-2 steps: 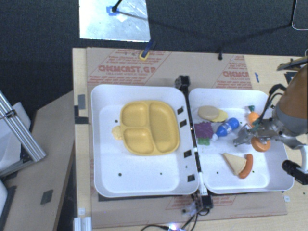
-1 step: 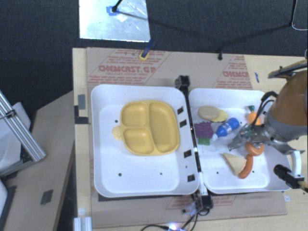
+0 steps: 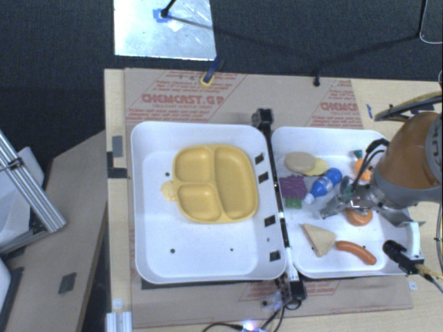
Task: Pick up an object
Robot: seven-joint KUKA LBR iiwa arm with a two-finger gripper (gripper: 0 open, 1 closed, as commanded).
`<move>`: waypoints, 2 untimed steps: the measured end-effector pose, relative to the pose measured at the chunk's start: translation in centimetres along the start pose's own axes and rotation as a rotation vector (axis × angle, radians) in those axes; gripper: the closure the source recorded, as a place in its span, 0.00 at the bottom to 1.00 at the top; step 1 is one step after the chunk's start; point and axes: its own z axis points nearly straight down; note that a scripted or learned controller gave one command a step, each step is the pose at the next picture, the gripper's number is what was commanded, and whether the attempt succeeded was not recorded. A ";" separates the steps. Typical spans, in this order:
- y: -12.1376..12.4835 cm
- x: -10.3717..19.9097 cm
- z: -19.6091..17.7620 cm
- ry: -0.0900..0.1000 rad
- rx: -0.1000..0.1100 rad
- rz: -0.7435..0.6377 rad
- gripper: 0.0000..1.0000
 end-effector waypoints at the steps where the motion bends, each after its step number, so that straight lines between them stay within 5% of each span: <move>1: 0.2 -0.4 -1.3 -0.011 -0.009 0.002 1.00; 2: 0.4 0.0 -5.7 0.004 0.012 -0.002 1.00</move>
